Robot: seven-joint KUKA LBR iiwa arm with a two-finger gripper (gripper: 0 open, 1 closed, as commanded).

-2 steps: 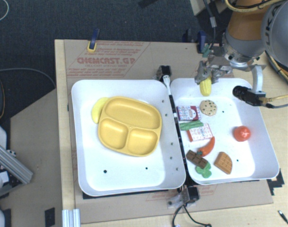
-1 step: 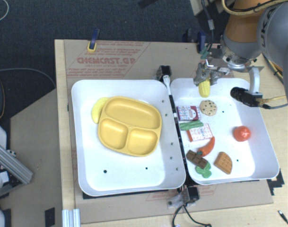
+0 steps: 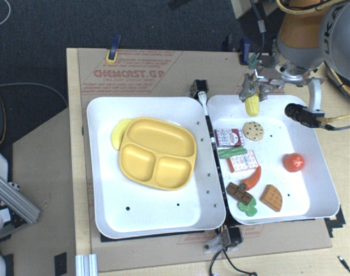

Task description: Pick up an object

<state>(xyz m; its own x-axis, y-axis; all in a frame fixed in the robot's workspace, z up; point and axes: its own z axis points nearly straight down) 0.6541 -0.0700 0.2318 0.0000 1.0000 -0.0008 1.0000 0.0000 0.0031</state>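
Metal pincer (image 3: 253, 94) grips a knobbly yellow corn cob (image 3: 252, 104).

A robotics lab or test bench is being shown here. A grey and orange robot arm (image 3: 312, 22) is being run over a bench (image 3: 163, 68) covered with brown board, on which two white bins (image 3: 106, 154) are being kept side by side. Toy food (image 3: 254, 131) and a yellow divided tray (image 3: 157, 153) are being used as test pieces. Cables (image 3: 335, 122) and clamps (image 3: 112, 49) are being left about, and dark carpet (image 3: 77, 10) is being seen behind.
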